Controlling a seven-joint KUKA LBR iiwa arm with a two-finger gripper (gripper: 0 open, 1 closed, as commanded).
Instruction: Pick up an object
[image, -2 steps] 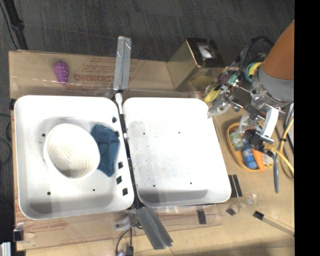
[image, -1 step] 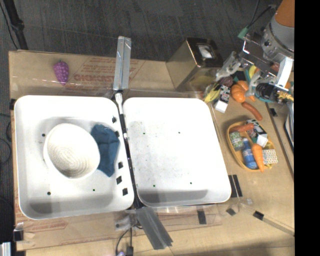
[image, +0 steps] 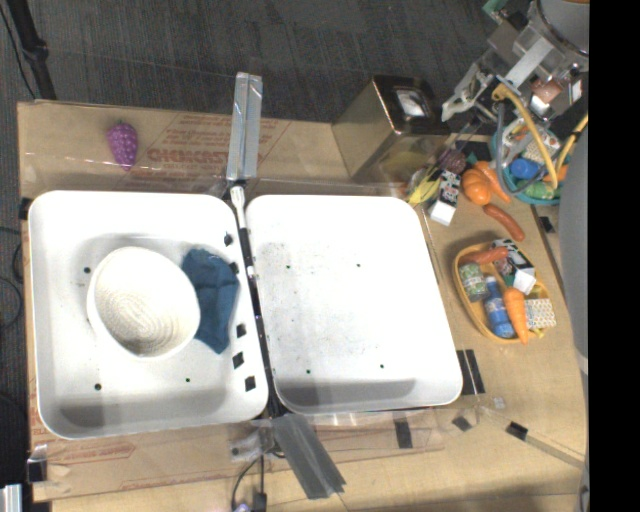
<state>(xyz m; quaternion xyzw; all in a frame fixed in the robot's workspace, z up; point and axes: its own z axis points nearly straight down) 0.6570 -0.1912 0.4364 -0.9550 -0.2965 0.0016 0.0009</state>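
In the left bin (image: 60, 215) lies a round white woven object (image: 145, 300), like a cap or a bowl turned over. A crumpled blue cloth (image: 213, 295) rests against its right side, close to the wall between the bins. The right bin (image: 340, 300) shows its bare white floor. My gripper (image: 478, 92) hangs at the top right, outside both bins and well above the bench, among cables and metal parts. It is far from both objects.
A purple toy (image: 123, 143) lies on the cardboard behind the left bin. Right of the bins stand a yellow basket of small toys (image: 500, 290), a heap of orange and yellow toys (image: 490, 185) and a brown box (image: 395, 120). The grey arm link (image: 575, 260) runs down the right side.
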